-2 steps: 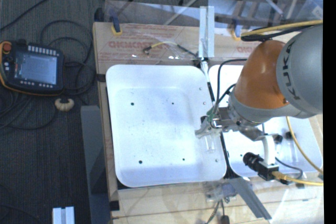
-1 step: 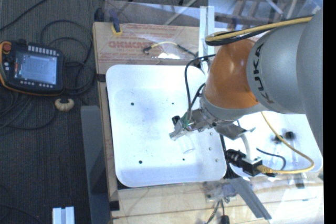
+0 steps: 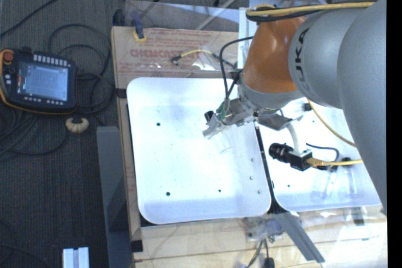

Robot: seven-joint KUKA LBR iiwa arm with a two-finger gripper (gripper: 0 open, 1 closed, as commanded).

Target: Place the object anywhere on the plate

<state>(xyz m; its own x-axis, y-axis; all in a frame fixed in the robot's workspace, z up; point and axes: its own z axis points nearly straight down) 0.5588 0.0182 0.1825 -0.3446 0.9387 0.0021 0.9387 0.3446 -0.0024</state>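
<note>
My gripper [image 3: 214,125] hangs low over the left white bin [image 3: 163,166], near that bin's upper right part, below the orange band of the arm [image 3: 276,53]. A small greyish piece shows at its tip, too small to make out as a separate object. Just under it a faint clear shape [image 3: 224,145] lies on the bin floor. The arm's grey body hides much of the right bin [image 3: 314,198].
A black cable fitting [image 3: 287,154] with a yellow wire lies over the right bin. Something faint and transparent [image 3: 336,184] rests near that bin's front. A cardboard sheet [image 3: 169,53] lies behind the bins. A teach pendant [image 3: 39,81] sits on the floor at left.
</note>
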